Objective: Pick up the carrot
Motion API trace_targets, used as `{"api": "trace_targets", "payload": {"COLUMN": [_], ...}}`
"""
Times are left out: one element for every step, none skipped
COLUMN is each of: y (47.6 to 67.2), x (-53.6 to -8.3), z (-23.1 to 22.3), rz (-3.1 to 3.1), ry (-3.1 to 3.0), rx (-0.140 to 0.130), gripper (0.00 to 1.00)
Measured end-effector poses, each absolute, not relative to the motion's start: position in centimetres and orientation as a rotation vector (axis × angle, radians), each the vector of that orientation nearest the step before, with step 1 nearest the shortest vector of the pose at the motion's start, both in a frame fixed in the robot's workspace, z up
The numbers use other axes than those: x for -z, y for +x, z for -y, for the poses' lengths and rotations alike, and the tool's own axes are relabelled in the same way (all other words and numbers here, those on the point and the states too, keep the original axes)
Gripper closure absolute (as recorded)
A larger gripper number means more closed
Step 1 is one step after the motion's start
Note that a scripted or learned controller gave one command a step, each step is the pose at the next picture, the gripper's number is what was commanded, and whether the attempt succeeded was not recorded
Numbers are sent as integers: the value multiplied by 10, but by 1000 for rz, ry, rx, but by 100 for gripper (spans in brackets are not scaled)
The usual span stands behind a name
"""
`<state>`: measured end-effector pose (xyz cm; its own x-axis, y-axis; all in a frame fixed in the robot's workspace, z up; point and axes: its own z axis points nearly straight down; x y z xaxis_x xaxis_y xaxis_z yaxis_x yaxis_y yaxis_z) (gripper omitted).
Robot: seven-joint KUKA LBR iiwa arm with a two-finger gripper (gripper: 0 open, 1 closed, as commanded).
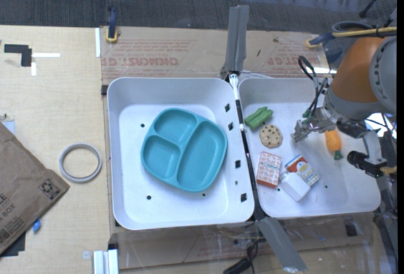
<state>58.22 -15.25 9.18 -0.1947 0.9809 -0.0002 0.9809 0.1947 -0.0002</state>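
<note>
Two white bins are seen side by side on the worktop (50, 108). In the left bin (120, 159) a teal plate (184, 149) with three compartments is laid, slightly turned.

In the right bin (353, 200) several things are scattered. A green toy (258, 117) is found near the bin's upper left corner, with a cookie (271, 136) just below it. Lower down, a red-and-white box (268, 169) is lying flat, and just to its right a small carton (298, 178) (white, with a red and orange face) is tilted on the bin floor.

The carrot (333, 142) is seen toward the right side of the right bin, orange with a bit of green at its lower end; it is lying on the bin floor, partly covered by the arm.

The arm (360, 77) is reached in from the right, its orange band above the wrist. The gripper (303, 132) is pointed down and leftward, just left of the carrot and apart from the cookie. Whether it is open or closed cannot be told, and nothing is seen gripped in it.

On the worktop left of the bins, a tape ring (80, 162) is lying flat, and a brown cardboard piece (22, 190) is seen at the lower left edge.
</note>
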Motion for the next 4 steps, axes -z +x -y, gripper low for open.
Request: {"api": "trace_targets", "payload": {"y": [582, 591, 579, 579], "x": [-92, -116, -93, -103], "z": [153, 208, 218, 219], "rz": [2428, 2340, 2469, 2474], "ry": [-1994, -2098, -1941, -1940], "rx": [-1, 0, 6, 3], "gripper": [0, 0, 0, 100]}}
